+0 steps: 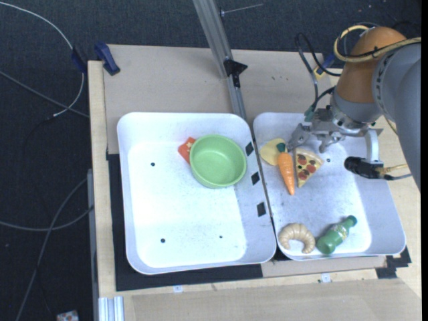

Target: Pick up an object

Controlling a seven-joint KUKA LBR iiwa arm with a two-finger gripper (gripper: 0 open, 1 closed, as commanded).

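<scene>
The end effector (309, 139) hovers, fingers spread wide and holding nothing, low over the pizza slice (307, 165) and carrot (287, 170) in the right bin (381, 206); next, seemingly, a descent and closing.

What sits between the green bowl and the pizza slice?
In the camera view: the bin divider with black clips, then the carrot, lying against the pizza slice. The green bowl is in the left bin.
</scene>
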